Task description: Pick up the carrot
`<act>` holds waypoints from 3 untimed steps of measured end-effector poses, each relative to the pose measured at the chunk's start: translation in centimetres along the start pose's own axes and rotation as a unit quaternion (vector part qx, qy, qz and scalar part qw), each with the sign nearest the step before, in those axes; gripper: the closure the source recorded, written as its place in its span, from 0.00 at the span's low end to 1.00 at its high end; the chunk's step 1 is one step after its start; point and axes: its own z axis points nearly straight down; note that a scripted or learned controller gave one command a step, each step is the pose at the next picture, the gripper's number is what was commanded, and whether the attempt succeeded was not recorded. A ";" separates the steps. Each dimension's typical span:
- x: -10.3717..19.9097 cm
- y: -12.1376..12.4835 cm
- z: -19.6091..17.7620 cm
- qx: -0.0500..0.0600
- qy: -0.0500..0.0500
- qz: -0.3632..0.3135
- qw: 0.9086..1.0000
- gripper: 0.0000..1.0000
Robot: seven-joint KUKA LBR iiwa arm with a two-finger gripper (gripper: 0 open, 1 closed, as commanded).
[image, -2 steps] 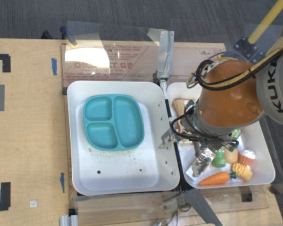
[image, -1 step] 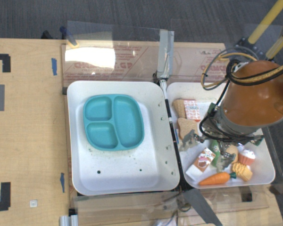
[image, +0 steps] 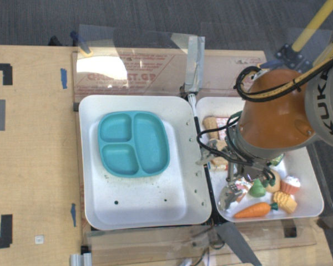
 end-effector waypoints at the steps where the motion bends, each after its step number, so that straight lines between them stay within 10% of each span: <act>1: -0.8 -0.1 1.0 -0.001 0.000 -0.265 0.964 0.00; 2: 0.4 -4.2 1.0 0.000 -0.001 -0.443 0.896 0.00; 3: 0.1 -4.0 -0.1 0.001 -0.005 -0.443 0.896 1.00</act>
